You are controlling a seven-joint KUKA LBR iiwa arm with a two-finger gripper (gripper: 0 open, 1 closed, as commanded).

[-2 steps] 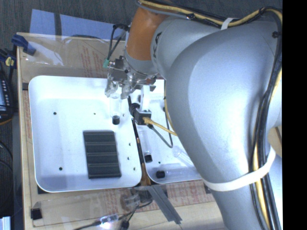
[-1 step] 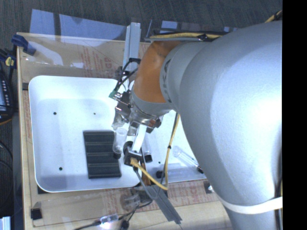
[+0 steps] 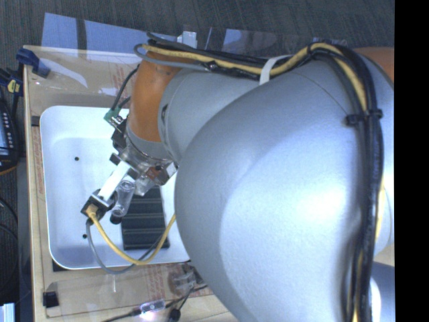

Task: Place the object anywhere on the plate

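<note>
A: Since the arm (image 3: 281, 200) hides so much, where's the object?

B: Best candidate is a dark ribbed block (image 3: 143, 223), lying flat on the floor of the white bin (image 3: 50, 180), close to the bin's near edge and toward its right side. Can't confirm it's the object; its right edge runs under the arm.

A: Gripper?

B: The gripper (image 3: 114, 203) is just beside the block's upper left corner, angled down toward the bin's near-left corner. It overlaps the block's top edge in the view; touching or above, cannot tell. Open or closed, cannot tell either. Nothing visibly held.

A: Around that?

B: A yellow cable (image 3: 110, 247) loops from the gripper across the bin's near edge. The orange band (image 3: 147, 99) sits over the bin's far edge. The bench (image 3: 74, 86) shows along the bin's far and left sides.
</note>
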